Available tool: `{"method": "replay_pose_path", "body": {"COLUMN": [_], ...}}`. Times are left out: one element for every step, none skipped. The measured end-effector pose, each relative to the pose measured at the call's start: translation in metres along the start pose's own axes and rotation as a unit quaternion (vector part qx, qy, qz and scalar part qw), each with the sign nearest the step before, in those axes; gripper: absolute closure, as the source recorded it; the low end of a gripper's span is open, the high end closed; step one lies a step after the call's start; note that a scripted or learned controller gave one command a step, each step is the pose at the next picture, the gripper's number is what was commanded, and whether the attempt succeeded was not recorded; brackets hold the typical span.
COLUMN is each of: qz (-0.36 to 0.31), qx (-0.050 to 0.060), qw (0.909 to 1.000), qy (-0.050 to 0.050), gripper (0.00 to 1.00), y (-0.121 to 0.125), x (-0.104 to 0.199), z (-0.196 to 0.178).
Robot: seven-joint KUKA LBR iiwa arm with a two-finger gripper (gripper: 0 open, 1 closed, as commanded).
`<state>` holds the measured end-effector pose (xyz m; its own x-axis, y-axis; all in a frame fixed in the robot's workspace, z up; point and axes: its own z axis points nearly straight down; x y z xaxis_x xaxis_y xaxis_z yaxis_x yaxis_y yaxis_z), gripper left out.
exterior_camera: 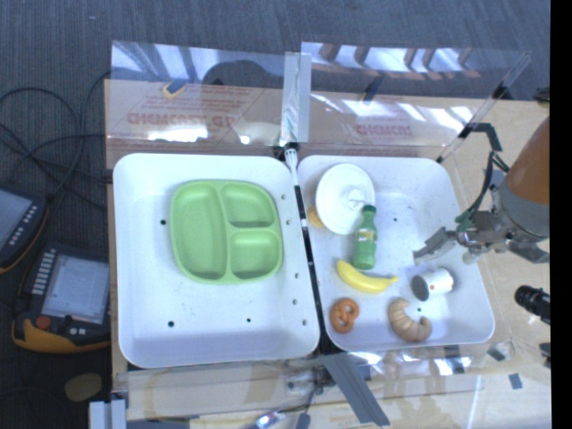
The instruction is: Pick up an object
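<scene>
Lying in the right bin (465,206), a small white cup (433,282) is seen on its side just below the tool (444,242) — apart from it. Nothing is held; the tool's opening cannot be told. One banana (365,278), one green bottle (364,238), one pretzel (343,314), one croissant (409,320), one white plate (340,197) are counted. One green tray (227,231) occupies the left bin (143,266) — both on a bench (134,105) over grey carpet (268,7).

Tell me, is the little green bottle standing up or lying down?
Lying down. The green bottle rests flat in the right bin.
</scene>
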<state>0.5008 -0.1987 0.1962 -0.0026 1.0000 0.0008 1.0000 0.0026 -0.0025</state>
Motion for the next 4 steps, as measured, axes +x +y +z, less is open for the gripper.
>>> {"method": "replay_pose_path", "body": {"qz": [-0.049,-0.194,-0.18,-0.094], "qx": [-0.001,-0.001,-0.007,-0.01], "qw": [0.9988,0.9811,0.9836,0.9955], "qy": [0.0,-0.001,0.004,0.006], "gripper": [0.0,0.0,0.0,0.0], "y": [-0.013,0.02,-0.006,-0.003], "x": [-0.005,-0.022,-0.015,-0.012], "z": [0.09,0.041,0.106,0.105]}}
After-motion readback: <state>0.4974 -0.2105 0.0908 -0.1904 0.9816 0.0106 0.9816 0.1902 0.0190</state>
